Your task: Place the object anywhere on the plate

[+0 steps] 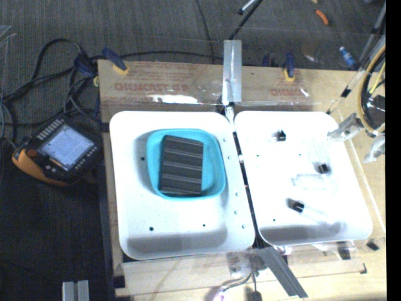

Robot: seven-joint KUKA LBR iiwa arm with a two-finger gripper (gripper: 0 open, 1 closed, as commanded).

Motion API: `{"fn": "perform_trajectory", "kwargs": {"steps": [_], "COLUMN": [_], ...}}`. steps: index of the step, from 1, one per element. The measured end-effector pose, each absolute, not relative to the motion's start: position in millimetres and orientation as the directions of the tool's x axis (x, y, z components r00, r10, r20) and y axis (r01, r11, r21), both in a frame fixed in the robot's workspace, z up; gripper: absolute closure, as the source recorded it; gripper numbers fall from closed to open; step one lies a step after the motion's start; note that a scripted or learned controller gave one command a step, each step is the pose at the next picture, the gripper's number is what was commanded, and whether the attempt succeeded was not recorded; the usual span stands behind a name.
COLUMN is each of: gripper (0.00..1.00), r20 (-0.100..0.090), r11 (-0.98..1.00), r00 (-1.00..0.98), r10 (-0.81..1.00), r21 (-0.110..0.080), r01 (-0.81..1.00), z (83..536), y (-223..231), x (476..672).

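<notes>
A dark grey ridged block [182, 165] lies flat on the blue plate [216, 168] in the left bin [128, 187]. It rests on the plate's middle and nothing touches it. My gripper [359, 139] hangs at the far right edge, over the right bin's [351, 224] far right rim, well away from the plate. Its two pale fingers [343, 129] stand apart, so it is open with nothing between them. The arm above it is mostly cut off by the view's edge.
Three small dark pieces [280, 135] [322, 167] [296, 205] lie scattered in the right bin, with a faint clear item [307, 180] among them. A teach pendant [59, 150] and cables lie on the floor to the left.
</notes>
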State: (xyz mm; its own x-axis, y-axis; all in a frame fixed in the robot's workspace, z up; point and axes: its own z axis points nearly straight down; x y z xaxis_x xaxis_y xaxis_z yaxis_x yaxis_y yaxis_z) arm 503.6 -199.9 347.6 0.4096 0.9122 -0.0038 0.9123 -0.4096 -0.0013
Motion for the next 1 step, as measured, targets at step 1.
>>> {"fn": "perform_trajectory", "kwargs": {"steps": [1], "gripper": [0.0], "r20": [-0.003], "r11": [-0.438], "r00": [0.438], "r10": [0.899], "r21": [-0.004], "r01": [0.899], "z": [257.0], "y": [-159.4], "x": [491.7]}}
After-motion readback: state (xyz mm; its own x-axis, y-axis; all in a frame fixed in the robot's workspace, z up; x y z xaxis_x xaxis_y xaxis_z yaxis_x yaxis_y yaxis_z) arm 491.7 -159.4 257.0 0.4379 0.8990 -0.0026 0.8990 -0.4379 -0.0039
